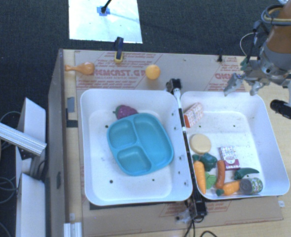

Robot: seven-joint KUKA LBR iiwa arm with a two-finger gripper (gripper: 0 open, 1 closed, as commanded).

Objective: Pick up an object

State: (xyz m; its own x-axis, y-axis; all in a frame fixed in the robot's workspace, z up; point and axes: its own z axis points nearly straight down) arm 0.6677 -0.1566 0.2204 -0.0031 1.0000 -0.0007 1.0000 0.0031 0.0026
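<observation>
My gripper (244, 86) hangs above the far edge of the right bin (264, 132), open, with nothing between its fingers. In the right bin lie a red and white carton (193, 114) at the far left, a pale round disc (200, 143), a small red box (229, 157), an orange carrot (200, 176), a green piece (207, 161), a tin can (252, 185) and more toy food along the near edge. All of these sit well below and to the left of the gripper.
The left bin (98, 177) holds a blue divided plate (139, 143) with a purple toy (125, 111) behind it. On the bench behind the bins lie an orange ball (152, 72), an orange pear-like toy (82, 68) and a blue and yellow clamp (119, 49).
</observation>
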